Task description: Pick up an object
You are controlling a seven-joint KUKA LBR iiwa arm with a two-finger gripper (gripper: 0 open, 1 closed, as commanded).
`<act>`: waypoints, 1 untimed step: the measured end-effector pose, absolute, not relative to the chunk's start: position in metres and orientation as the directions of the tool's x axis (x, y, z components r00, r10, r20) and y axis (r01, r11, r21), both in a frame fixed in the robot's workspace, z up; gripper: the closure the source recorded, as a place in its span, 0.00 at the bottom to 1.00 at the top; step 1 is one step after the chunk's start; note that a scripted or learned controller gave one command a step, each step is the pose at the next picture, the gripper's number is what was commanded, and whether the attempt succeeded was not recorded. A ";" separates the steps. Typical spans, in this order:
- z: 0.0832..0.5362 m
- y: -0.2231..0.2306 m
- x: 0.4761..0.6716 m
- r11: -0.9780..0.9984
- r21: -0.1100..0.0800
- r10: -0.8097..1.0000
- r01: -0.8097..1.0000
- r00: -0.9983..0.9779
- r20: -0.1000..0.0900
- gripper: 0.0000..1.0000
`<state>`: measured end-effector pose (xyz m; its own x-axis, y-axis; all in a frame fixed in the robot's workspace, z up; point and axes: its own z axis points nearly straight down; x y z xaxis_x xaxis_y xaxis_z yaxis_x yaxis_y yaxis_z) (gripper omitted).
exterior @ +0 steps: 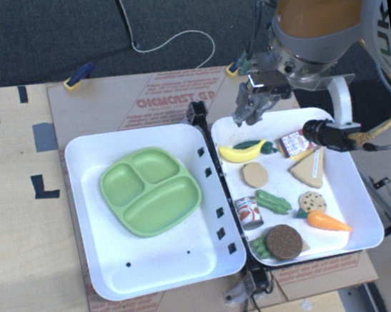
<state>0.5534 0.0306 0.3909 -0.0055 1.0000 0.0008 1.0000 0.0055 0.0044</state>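
One toy banana [241, 152] lies nearest the arm, at the back left of the right bin [362, 186], close to the divider between the bins; its yellow body curves gently and a dark green stalk [251, 144] runs along its upper side. It looks like a light, hollow plastic play food: stiff, smooth and likely a bit slippery, not fragile. The best hold is probably across the thick middle of the curve, fingers closing on the two long sides, since the tapered ends would tend to slide out.

Above it, over the bin's back rim, hangs the gripper [249, 114]. Its dark fingers point down with nothing between them; how wide they stand I cannot tell from this angle.

Around the banana sit the other toys: a tan round cookie [255, 175] just in front, a small red-and-white packet [295, 144] to the right, a cheese wedge [310, 169], a green pepper [273, 202], a small can [248, 212], a cracker [312, 202], a carrot [327, 221] and a burger patty [283, 241] on some greens near the front.

The left bin [97, 223] holds a green divided plate [150, 190].
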 end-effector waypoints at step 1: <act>0.331 0.073 0.526 0.004 -0.007 1.000 1.000 -0.004 0.000 1.00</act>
